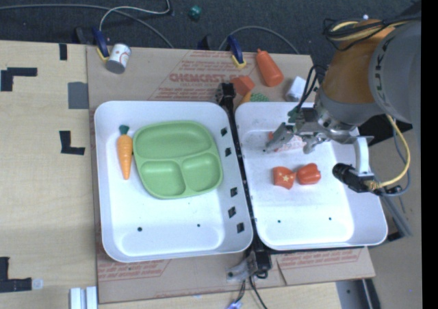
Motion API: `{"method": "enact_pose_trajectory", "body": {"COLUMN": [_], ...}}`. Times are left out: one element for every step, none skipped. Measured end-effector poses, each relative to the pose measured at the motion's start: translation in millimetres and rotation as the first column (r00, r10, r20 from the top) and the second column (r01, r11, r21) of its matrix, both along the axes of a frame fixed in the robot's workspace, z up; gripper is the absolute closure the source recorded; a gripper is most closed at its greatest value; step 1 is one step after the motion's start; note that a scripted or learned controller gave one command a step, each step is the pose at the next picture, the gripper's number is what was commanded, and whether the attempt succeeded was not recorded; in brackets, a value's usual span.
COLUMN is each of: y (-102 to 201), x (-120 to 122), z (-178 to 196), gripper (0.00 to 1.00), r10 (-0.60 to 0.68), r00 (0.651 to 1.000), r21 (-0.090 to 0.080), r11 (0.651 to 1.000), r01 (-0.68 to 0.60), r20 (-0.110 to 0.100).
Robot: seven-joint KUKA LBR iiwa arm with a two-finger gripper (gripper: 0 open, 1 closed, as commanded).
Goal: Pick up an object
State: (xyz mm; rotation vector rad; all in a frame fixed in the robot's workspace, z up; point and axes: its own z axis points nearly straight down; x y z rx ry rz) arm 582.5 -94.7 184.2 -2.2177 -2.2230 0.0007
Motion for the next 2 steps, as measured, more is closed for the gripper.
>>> {"method": "enact_pose_trajectory", "body": {"y": [-10.7, -11.4], "x": [-18.8, -18.3], "z": [-97.9, -87.9], "gripper": [0.0, 1.0], "r10": [-0.001, -0.001], "r00": [1.0, 1.0], "r21": [0.0, -0.003], "r11": [1.0, 1.0], "r01": [0.001, 0.001], "r20": [0.003, 0.005]}}
